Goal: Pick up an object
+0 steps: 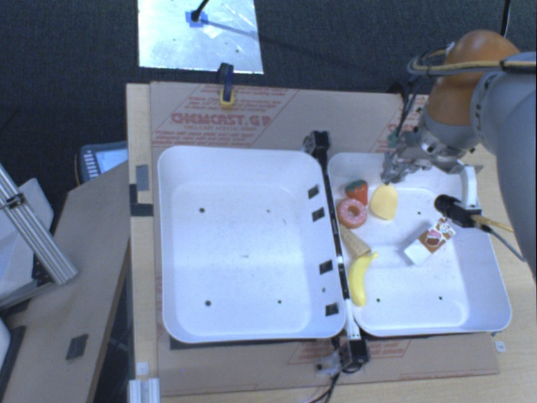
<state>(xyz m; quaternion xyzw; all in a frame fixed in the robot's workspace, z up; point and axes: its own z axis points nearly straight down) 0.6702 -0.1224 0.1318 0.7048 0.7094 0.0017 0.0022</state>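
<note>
Two shallow white bins are seated side by side on the tabletop (109,225). The left bin (243,242) is separated from the right bin (436,300) by a black hinge strip (329,225).

The objects are grouped in the right bin, toward its 9 o'clock side. A yellow lemon-shaped piece (384,201) is located near the bin's 11 o'clock corner. A red strawberry-like piece (358,191) is placed just beside it, at its 9 o'clock. A pink frosted doughnut (351,213) is positioned at the strawberry's 6 o'clock, touching it. A banana (360,278) is laid along the hinge side at 7 o'clock. A small white carton (428,243) is set near the bin's centre.

The claw (394,171) is positioned above the bin's 12 o'clock rim, at the lemon's 12 o'clock. Whether the claw is apart or together cannot be determined. Nothing is seen gripped in it.
</note>
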